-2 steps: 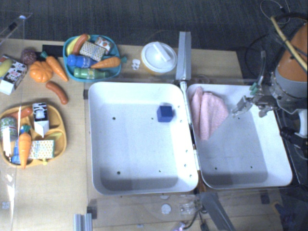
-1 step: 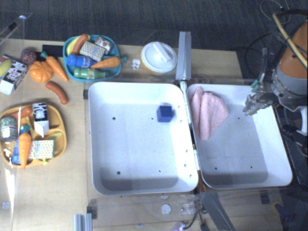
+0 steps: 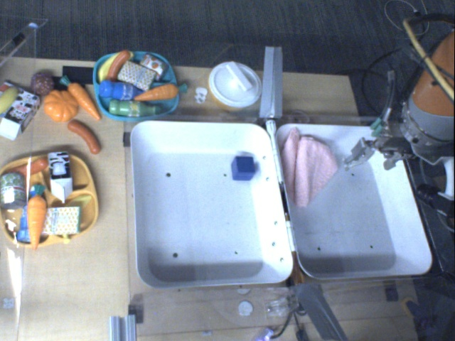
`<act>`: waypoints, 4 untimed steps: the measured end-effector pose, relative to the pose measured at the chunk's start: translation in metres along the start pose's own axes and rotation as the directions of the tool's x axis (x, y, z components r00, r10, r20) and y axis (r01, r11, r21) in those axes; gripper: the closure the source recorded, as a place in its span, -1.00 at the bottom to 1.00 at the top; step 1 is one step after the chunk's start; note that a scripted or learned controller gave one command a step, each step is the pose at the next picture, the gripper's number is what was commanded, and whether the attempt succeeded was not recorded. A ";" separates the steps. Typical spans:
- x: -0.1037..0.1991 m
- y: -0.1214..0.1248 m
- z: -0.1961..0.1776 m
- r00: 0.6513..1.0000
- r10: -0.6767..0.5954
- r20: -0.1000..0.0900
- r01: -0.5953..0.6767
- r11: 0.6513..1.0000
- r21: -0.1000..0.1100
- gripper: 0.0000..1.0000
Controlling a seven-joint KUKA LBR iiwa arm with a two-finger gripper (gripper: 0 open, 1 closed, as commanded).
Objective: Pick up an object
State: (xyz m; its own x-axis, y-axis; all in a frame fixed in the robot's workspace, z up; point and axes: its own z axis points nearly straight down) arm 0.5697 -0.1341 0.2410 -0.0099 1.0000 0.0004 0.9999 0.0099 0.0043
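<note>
Hovering over the upper right part of the right bin [image 3: 419, 251], the end effector [image 3: 357, 153] is pointing left toward a pink cloth [image 3: 307, 168], sitting near its right edge but apart from it. Honestly can't tell how the end effector is set from this angle, it's just too small and blurry, though nothing is showing in its grip. The arm [image 3: 431, 109] is reaching in from the right, grey with that orange band showing above the wrist.

The cloth is lying crumpled along the left wall of the right bin, in the upper half. Over in the left bin [image 3: 153, 261] a small blue block [image 3: 244, 167] is sitting by itself toward the upper right, well apart from the cloth with the bin walls between them.

Out on the bench [image 3: 106, 290], a blue bowl [image 3: 135, 85] packed with toy food is sitting above the left bin, with a white lidded container [image 3: 235, 84] just to its right. A yellow tray [image 3: 47, 199] holding more toy food is sitting at the far left, and a toy pumpkin [image 3: 59, 106], a carrot [image 3: 84, 99] and a sausage [image 3: 85, 136] are lying loose between the bowl and the tray.
</note>
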 end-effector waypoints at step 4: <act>0.028 0.097 0.150 0.860 -0.511 -0.010 0.511 0.859 0.015 -1.00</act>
State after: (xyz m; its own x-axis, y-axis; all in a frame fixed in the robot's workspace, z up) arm 0.6673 -0.1054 0.0913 -0.5194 0.8545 0.0086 0.8544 0.5195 -0.0110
